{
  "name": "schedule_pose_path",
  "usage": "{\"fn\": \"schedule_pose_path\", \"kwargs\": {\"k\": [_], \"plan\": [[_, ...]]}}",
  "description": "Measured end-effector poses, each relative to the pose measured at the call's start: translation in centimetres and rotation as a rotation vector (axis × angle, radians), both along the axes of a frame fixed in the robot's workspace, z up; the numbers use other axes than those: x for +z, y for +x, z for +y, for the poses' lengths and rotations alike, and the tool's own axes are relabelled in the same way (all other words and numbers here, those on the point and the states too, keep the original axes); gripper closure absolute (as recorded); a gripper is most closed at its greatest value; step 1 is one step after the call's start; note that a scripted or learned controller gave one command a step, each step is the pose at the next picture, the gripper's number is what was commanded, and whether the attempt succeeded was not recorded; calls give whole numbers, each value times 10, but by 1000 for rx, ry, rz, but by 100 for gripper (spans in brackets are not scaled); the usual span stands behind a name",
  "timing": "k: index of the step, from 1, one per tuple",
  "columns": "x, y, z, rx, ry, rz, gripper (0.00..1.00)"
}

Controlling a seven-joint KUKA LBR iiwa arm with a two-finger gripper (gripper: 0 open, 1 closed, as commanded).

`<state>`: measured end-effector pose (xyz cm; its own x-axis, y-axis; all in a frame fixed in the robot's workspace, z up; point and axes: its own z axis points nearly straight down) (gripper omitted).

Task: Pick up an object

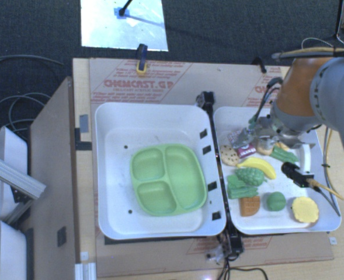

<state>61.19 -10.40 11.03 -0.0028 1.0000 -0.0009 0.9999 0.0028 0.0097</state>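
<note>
**Robot arm low over a bin of toy food**

The grey arm [329, 92] with its orange band reaches into the right bin [329, 214]. Its gripper [259, 134] sits among the toys; how the tool stands cannot be told. Touching it on the left is a crinkled packet [242, 144], its print too small to read. Just below lie a cookie [228, 155], a yellow banana [258, 167] and green leaves [242, 182]. The left bin [110, 156] holds a green divided tray [167, 179]. Faded red lettering on the cardboard [138, 84] behind is illegible.
</note>
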Motion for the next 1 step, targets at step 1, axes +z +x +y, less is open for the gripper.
{"fn": "schedule_pose_path", "kwargs": {"k": [1], "plan": [[79, -55, 73, 7, 4, 3, 0]]}}
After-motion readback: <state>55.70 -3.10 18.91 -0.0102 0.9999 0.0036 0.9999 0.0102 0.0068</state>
